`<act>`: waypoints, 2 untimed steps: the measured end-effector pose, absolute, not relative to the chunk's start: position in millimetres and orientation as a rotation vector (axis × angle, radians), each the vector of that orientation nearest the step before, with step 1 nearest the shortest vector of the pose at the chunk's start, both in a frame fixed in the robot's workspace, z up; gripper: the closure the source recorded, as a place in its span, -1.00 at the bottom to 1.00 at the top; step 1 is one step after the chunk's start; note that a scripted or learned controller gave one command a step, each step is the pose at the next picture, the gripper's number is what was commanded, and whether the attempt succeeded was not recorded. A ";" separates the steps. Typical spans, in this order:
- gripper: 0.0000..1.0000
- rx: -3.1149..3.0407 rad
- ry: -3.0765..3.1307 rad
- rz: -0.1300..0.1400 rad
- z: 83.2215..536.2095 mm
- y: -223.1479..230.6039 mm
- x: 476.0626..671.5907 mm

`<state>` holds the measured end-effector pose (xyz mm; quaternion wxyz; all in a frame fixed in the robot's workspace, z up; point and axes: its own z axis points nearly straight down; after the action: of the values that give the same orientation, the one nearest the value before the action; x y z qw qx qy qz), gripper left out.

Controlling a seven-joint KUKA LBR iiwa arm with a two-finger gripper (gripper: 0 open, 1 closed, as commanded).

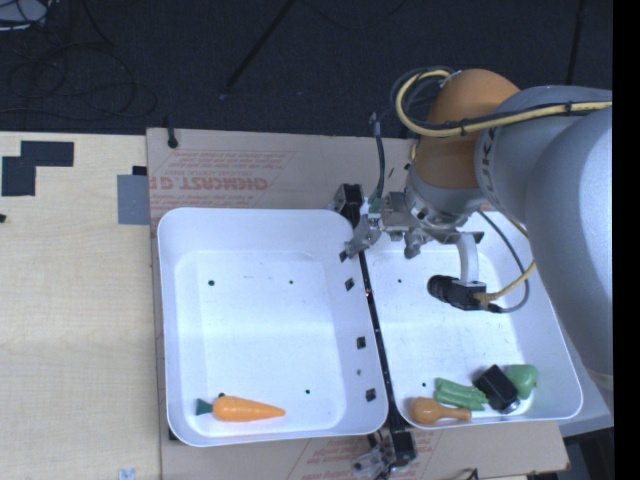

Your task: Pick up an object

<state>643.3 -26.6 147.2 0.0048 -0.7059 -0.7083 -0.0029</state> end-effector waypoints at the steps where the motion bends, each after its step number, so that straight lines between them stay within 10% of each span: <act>1: -1.00 -2.232 -2.223 -0.004 248.2 -94.6 644.9; 2: 1.00 -2.221 -2.219 0.004 251.0 -92.4 643.4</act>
<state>643.4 -92.4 251.0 0.0008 -0.7074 -0.7068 0.0012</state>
